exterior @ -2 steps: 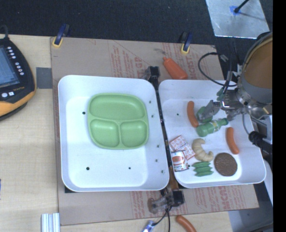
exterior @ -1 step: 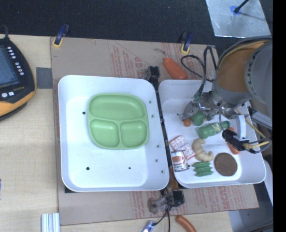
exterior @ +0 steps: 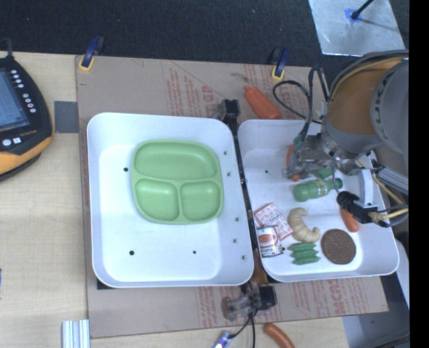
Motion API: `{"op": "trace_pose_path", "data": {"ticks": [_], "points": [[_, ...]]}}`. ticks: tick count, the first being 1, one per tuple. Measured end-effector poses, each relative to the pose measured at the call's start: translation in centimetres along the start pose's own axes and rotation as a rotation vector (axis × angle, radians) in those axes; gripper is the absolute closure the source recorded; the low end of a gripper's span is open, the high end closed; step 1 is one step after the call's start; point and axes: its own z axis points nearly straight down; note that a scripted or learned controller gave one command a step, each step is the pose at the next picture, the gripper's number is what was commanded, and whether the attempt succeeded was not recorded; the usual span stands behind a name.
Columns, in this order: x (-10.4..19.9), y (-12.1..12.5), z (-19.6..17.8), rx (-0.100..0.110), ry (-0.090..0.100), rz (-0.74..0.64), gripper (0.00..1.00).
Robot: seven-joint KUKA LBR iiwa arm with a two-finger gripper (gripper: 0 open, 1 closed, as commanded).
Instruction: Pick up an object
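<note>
Claw (exterior: 306, 167) above green bottle (exterior: 314, 189), right bin (exterior: 261, 140)

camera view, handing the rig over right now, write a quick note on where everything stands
Gripper: low in the right bin, over the green bottle; nothing seen lifted.
Right bin also holds a croissant, brown cookie, green pea pod, small can and red-and-white packet.
Left bin holds a green divided plate.
Done: arm is at the objects.
Left: grasp one and lift it.
</note>
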Motion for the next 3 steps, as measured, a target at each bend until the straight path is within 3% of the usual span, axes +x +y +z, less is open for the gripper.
{"op": "trace_pose_path", "data": {"ticks": [1, 2, 3], "points": [[10.4, -2.5, -9.1, -0.001, 0.002, 0.001, 1.0], [16.6, -5.4, -9.2, 0.0, 0.002, 0.001, 1.0], [15.0, -8.6, -14.2, -0.003, 0.004, 0.007, 1.0]]}}
